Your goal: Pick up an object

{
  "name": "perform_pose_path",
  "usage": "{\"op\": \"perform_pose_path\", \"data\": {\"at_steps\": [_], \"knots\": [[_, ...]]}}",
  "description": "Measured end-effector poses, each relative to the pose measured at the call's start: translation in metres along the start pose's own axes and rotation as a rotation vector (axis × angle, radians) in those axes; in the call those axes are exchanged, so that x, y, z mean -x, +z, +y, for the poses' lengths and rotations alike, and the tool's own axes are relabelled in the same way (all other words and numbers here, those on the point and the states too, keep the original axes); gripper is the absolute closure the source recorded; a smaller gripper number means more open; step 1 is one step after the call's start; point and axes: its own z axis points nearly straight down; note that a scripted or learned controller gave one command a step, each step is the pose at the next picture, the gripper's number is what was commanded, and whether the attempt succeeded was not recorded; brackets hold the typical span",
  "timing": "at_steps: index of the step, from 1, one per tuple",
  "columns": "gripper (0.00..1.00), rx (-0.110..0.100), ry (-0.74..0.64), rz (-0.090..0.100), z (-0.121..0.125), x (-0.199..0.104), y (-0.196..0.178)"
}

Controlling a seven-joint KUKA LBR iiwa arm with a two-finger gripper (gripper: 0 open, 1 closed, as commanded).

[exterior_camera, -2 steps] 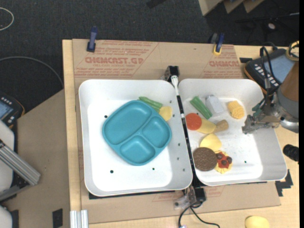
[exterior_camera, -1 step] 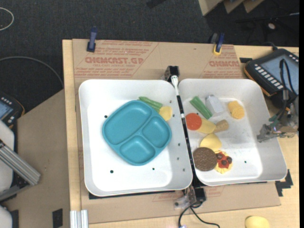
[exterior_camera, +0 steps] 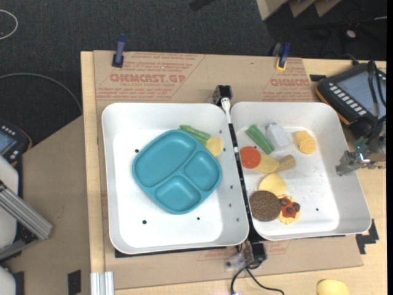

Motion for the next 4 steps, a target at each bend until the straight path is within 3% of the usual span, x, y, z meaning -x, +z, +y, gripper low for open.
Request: {"op": "perform_pose_path", "data": {"at_steps": [1, 2, 3, 4], "knots": [[1.00, -0.001, -0.012, 0.005, -0.006, -0.135, -0.050], [1.00, -0.014, 0.011, 0.002, -0.010, -0.046, 0.028], [1.00, 0.006, -0.008, 0.004, -0.005, -0.140, -0.084], [1.00, -0.015, 0.012, 0.001, -0.010, -0.053, 0.004]]}}
